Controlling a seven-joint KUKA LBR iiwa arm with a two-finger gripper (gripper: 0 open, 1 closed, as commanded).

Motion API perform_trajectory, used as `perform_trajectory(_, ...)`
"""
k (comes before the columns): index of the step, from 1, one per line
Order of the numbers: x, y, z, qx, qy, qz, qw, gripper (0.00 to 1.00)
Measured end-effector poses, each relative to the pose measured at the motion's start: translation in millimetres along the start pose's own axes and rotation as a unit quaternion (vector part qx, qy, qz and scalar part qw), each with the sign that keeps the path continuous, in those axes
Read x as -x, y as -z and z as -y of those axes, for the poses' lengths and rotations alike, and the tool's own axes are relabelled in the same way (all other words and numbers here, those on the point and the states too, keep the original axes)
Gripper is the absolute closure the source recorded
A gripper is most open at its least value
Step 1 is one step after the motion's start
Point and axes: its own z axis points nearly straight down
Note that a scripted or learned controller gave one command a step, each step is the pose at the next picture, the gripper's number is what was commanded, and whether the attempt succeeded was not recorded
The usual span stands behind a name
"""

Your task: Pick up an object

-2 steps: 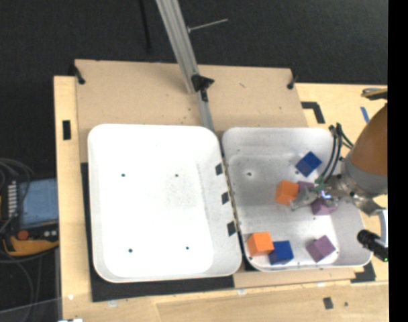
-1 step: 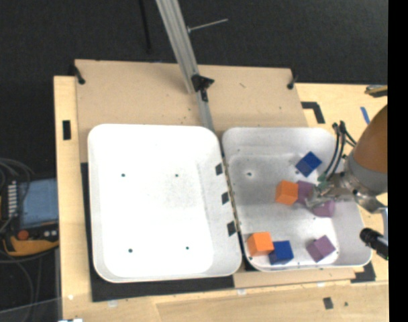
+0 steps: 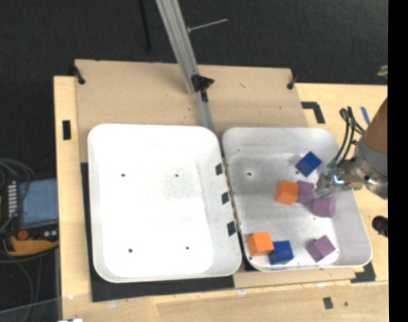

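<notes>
We see the gripper [image 3: 325, 188] low in the right bin [image 3: 271, 143], down among a tight cluster of blocks. Its tip sits over a purple block [image 3: 306, 193], which lies directly beneath and just to the left of it; whether the tip touches that block we cannot tell. We cannot tell how the tool stands either, since its end is small and blurred against the blocks.

Touching the left side of that purple block is an orange block [image 3: 286, 192]. Just below and slightly right of the tool lies a second purple block [image 3: 324, 206], close against the first. Up and a little left of the tool sits a blue block [image 3: 309, 164], near but apart from the cluster.

Farther from the tool, toward the near edge of the same bin, three more blocks lie: an orange block [image 3: 260, 243] and a blue block [image 3: 281, 252] touching each other well down and to the left, and a purple block [image 3: 321, 248] almost straight below the tool, apart from that pair.

Behind the tool, to its right, the grey arm [image 3: 373, 159] comes in over the bin's rim. Well to the left of the tool stands the left bin [image 3: 157, 200], side by side with the right one on the bench [image 3: 70, 180].
</notes>
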Motion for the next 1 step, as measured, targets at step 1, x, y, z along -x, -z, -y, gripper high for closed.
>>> perform_trajectory(1,1.7,54.5,-2.2,0.001,0.001,0.0,1.0,1.0)
